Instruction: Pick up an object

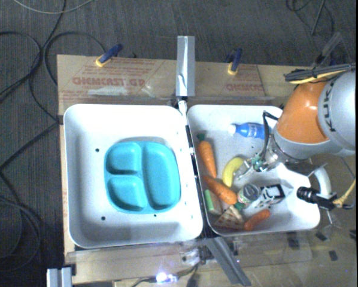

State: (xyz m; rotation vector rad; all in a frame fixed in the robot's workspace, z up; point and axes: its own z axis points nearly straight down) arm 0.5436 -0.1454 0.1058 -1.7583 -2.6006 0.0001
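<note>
Two white bins on a cardboard-covered bench (77, 88) over dark carpet strewn with cables

Gripper (255, 167), its state unreadable, hangs in the right bin (299, 217) beside the banana (231, 169), carrots (206, 156) alongside

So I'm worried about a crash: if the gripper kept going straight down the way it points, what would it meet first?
Probably the banana, which lies right under the gripper in the right bin, with the carrots just beyond; depth is hard to judge from this slanted view.
</note>
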